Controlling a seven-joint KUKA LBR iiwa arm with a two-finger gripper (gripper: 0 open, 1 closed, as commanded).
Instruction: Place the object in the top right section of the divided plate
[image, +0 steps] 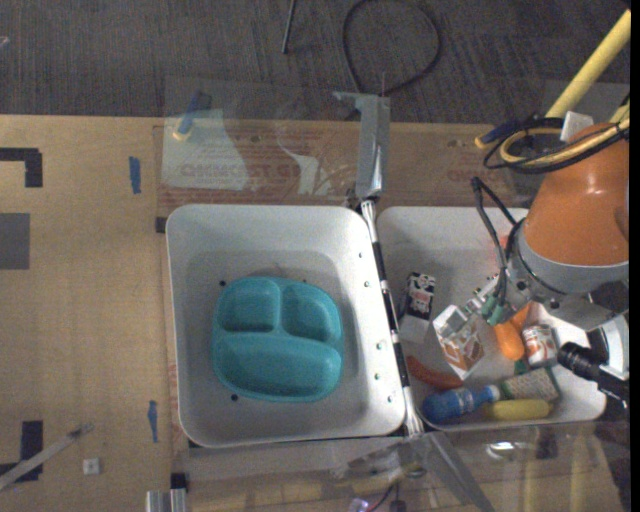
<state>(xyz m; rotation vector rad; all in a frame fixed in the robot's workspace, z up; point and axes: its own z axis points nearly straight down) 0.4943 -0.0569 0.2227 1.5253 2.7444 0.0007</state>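
Note:
A teal divided plate (277, 340) lies in the left white bin (192, 300), its two small sections toward the back and nothing on it. My gripper (492, 308) hangs low in the right bin (440, 235), under the grey wrist and orange band (585, 205). It is just right of a clear box with orange contents (459, 338). The wrist hides most of the gripper. Other objects around it are a small black-and-white carton (420, 294), an orange ball (508, 340) and a small can (540, 345).
Along the right bin's front lie a long orange-red piece (432, 373), a blue bottle (455, 402), a yellow object (520, 408) and a ridged grey block (532, 384). A metal divider (385, 310) separates the bins. Cables and a yellow rod (590, 65) crowd the back right.

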